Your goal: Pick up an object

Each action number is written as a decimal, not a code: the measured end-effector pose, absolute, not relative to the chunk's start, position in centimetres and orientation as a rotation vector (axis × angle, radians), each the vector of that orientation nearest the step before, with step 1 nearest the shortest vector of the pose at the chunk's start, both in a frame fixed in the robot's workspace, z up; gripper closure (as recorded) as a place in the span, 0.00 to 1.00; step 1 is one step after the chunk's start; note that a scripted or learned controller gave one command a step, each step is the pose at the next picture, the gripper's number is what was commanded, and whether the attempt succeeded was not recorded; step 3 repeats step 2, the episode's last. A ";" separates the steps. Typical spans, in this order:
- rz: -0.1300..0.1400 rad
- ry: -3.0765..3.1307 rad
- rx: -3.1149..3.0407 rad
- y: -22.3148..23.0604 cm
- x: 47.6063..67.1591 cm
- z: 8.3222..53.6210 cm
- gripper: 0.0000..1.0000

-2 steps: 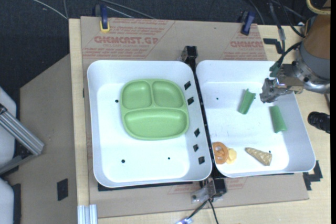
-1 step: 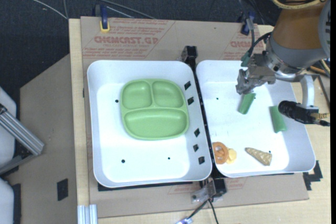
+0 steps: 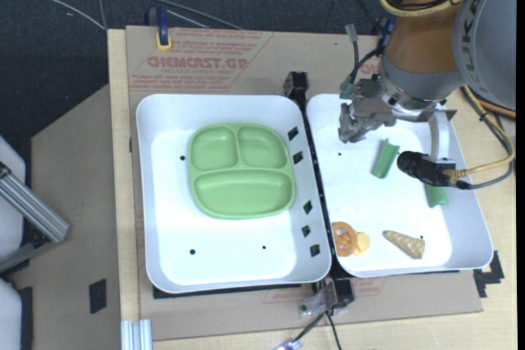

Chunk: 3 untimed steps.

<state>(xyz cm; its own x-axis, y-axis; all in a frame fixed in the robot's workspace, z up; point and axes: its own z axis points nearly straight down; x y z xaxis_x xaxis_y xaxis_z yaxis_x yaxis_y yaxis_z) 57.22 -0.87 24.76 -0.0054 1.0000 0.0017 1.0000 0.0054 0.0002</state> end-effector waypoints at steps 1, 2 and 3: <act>-0.005 -2.228 -2.214 4.3 59.2 25.1 1.00; -0.005 -2.228 -2.216 8.9 61.3 25.2 1.00; -0.005 -2.228 -2.216 8.9 61.3 25.2 1.00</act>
